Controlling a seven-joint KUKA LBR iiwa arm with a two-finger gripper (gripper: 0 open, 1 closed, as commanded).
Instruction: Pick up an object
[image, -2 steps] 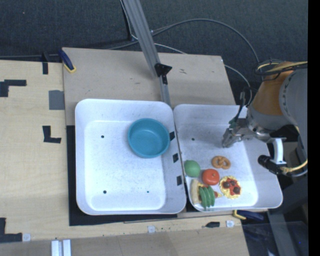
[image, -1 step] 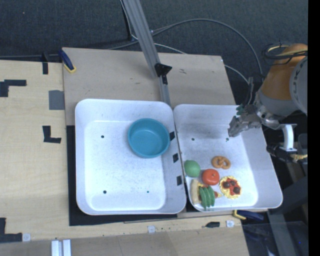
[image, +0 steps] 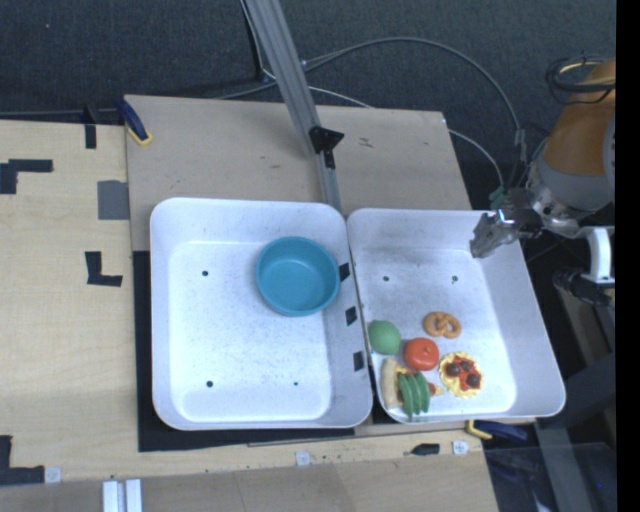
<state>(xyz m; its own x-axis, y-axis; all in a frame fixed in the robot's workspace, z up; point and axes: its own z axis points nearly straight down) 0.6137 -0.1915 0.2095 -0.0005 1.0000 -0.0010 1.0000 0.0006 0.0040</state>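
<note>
Objects for picking lie in the lower part of the right bin (image: 520, 330), toward the lower right of the frame. The group comprises a green round piece (image: 384, 336), a red tomato-like piece (image: 421, 353), a brown pretzel shape (image: 441, 324), a small pizza-like disc (image: 461, 373) with red and dark toppings, a green ridged piece (image: 413, 391) and a yellow piece (image: 389, 379) partly under it. These items sit close together, several touching.

My pincer (image: 490, 236) is at the upper right corner of the same bin, well apart from the group and above the bin's rim area. Nothing is visible between its tips; I cannot tell whether it is spread or pressed together. My arm enters from the right edge of the frame, orange band above the wrist.

The left bin (image: 180, 300) holds a blue bowl (image: 297, 276), upright, in its upper right area. Both bins rest side by side on the surface (image: 220, 150).
</note>
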